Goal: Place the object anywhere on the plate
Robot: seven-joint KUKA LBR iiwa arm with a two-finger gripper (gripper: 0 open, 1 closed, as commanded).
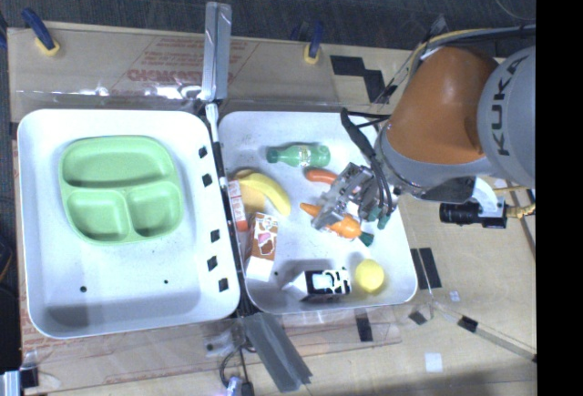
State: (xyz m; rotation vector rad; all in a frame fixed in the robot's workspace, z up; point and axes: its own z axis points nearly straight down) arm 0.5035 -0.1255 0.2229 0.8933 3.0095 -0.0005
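- Camera view: two white bins are seen side by side on the bench, the left bin (55,294) bearing a green plate (121,187) with three compartments in its upper half.
- Bare white floor is left below the plate and along the left bin's lower wall.
- The right bin (239,135) is crowded: a banana (264,191), a green bottle (299,154), a small carton (263,239), a black-and-white item (328,282) and a yellow lemon (369,277) are spread across it.
- The gripper (344,208) is lowered over the right bin's right-hand middle, near its right wall.
- An orange carrot (344,227) is seen right at the fingertips; whether it is clamped cannot be told, nor whether the fingers are apart or together.
- A second orange piece (320,175) lies just above the gripper.
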